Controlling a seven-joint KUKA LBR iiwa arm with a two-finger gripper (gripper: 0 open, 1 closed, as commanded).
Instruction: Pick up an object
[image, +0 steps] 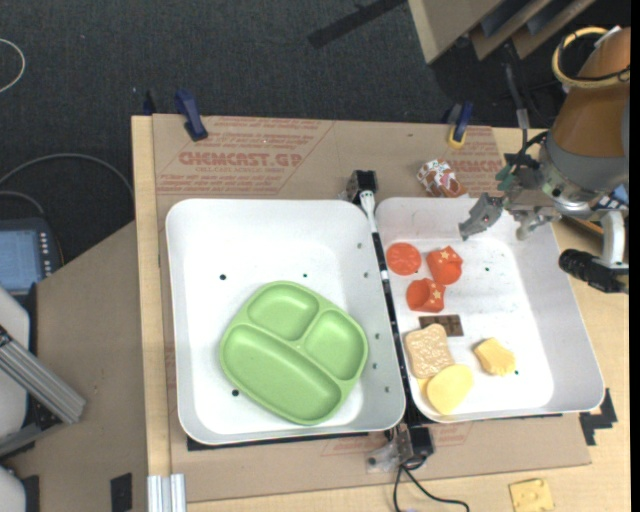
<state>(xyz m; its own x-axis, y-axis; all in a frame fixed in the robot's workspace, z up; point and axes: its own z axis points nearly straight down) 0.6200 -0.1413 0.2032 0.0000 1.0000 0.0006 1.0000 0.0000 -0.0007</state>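
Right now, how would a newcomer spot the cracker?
Look in the right bin, at its near left corner. The cracker is the tan, speckled square between a dark brown piece and a smooth yellow oval; nothing else there is speckled.

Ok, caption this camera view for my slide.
Gripper open above right bin of toy food; green plate in left bin.

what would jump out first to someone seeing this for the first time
The green divided plate in the left bin dominates. The right bin holds a cluster of toy food, red pieces above yellow ones. The gripper hangs over that bin's far edge.
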